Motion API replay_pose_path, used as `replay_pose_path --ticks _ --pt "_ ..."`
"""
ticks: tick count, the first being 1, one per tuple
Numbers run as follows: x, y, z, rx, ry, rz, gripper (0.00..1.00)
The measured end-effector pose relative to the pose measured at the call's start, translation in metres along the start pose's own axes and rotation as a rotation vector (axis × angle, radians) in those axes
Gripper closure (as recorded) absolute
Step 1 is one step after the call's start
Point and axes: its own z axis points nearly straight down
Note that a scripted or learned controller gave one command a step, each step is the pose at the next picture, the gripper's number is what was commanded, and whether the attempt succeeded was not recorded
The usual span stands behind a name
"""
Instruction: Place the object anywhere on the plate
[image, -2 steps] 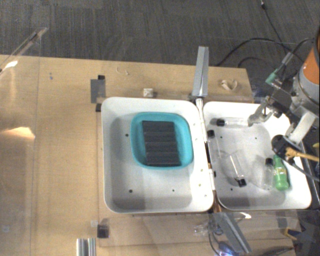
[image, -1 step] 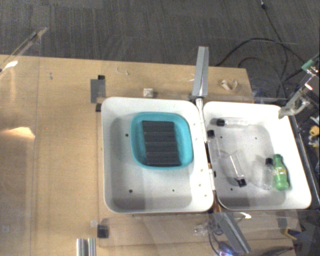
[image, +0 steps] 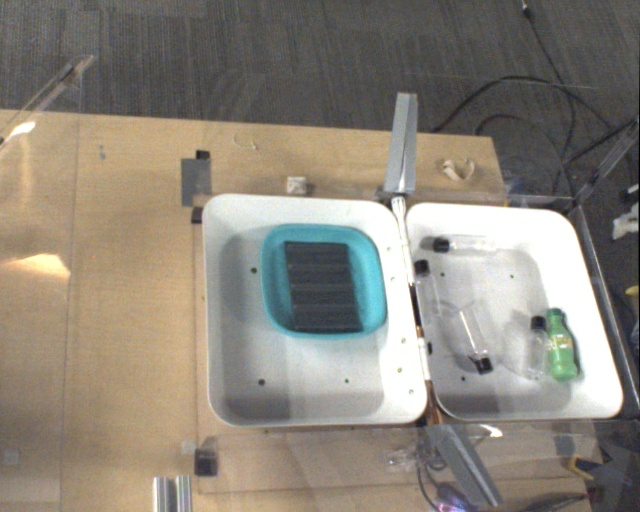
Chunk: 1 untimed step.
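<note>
Claw state: cannot tell. Green bottle (image: 560, 345) is lying in right bin (image: 500, 225), well apart from teal plate (image: 272, 275); advising gripping across its body, then releasing low over the plate's middle.

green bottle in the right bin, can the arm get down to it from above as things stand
Probably yes. The green bottle lies open from above near the right wall of the right bin, with a clear bottle close beside it, which may crowd a grasp.

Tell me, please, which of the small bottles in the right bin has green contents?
The clear plastic bottle with a black cap by the right white bin's right wall; the other two black-capped bottles look colourless.
</note>
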Motion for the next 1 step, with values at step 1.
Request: replay_pose_path --ticks 1 --pt "-0.0184 0.0262 0.1728 0.003 0.0 0.053 0.0"
